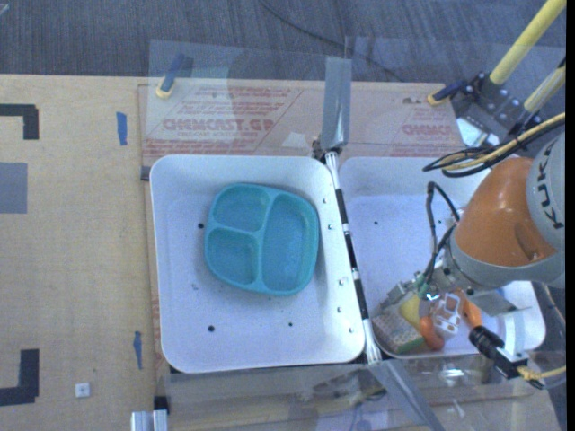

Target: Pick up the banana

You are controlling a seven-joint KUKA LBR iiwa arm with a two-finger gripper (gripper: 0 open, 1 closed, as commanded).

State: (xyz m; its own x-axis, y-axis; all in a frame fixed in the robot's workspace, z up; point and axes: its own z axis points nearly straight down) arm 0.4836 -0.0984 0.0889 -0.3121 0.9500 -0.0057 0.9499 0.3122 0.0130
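The banana (pixel 411 311) shows as a small yellow patch in the front left corner of the right bin (pixel 386 214), partly covered by the arm's wrist. My gripper (pixel 433 305) is lowered into that corner, right beside and partly over the banana, among a cluster of small items. The grey arm with its orange band (pixel 503 218) reaches in from the right and hides much of the bin's right half.
An orange item (pixel 432 332) and a dull grey-brown item (pixel 393 328) lie packed against the banana by the bin's front wall. A blue divided plate (pixel 262 238) sits in the left bin (pixel 180 330). The divider wall (pixel 346 250) runs between the bins.
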